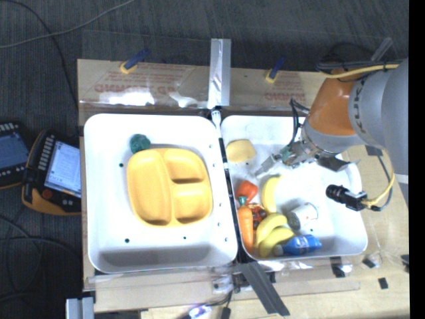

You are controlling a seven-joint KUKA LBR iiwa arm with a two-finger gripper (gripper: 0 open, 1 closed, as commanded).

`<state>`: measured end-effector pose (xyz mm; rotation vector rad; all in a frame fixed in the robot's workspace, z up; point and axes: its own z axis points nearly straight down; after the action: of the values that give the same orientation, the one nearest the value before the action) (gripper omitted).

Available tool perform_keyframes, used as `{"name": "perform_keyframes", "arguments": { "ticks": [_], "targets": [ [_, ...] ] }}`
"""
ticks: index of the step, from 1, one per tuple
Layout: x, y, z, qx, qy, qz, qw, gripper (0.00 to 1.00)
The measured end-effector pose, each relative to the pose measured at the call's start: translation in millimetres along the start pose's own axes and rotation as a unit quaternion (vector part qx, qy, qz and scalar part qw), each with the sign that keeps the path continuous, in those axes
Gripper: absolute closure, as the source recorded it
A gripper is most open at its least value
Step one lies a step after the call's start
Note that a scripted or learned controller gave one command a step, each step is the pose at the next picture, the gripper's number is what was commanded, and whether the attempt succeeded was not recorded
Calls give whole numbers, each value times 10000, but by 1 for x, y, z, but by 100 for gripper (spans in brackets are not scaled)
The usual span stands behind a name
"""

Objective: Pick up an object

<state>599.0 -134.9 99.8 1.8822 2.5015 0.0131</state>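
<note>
My gripper (271, 164) hangs low over the upper middle of the right bin (345, 228), reaching in from the grey arm with its orange band (330, 110). It sits just right of a pale yellow round object (240, 151) and just above a small yellow banana (270, 193). Nothing shows held in it. Along the bin's left wall lie a red-orange piece (246, 191) and a carrot (246, 226). Toward the front are two more bananas (273, 235), a blue bottle (300, 245) and a small white cup (305, 214).
The left bin (106, 244) holds a yellow divided tray (171, 185) and a teal ball (139, 142) at its back corner. A black connector on a cable (345, 195) hangs over the right bin's right side. A handheld pendant (53, 171) lies off the bench, left.
</note>
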Motion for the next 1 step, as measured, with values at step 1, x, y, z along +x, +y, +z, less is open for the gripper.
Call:
{"name": "perform_keyframes", "arguments": {
  "ticks": [1],
  "targets": [
    [25, -47, 8, -12, -37, -1897, 9818, 0]
  ]
}}
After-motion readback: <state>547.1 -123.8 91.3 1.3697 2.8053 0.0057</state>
